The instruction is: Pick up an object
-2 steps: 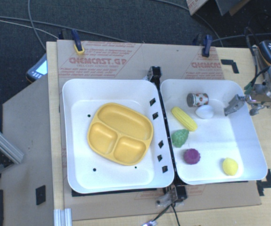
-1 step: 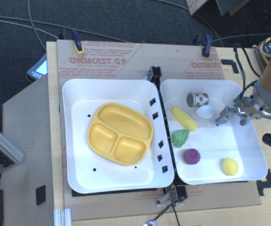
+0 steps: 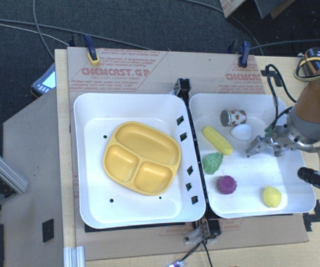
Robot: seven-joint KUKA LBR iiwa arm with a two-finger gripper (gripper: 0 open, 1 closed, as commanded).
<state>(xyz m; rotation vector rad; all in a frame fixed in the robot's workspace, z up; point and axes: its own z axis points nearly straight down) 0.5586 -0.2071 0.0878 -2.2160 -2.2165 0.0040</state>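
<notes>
- A robot arm (image 3: 310, 107) reaches in from the frame's right over the right-hand bin (image 3: 293, 204).
- Its gripper (image 3: 255, 147) hangs just right of a white egg (image 3: 241, 131), fingers parted and holding nothing.
- A corn cob (image 3: 217, 139), green lump (image 3: 212, 162), purple ball (image 3: 226, 184), lemon (image 3: 271, 196) and small can (image 3: 233, 117) lie in that bin.
- A yellow divided plate (image 3: 142, 157) sits in the left bin (image 3: 93, 149).

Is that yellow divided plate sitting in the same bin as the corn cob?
No, the yellow plate lies alone in the left bin, while the corn cob lies in the right bin.
</notes>
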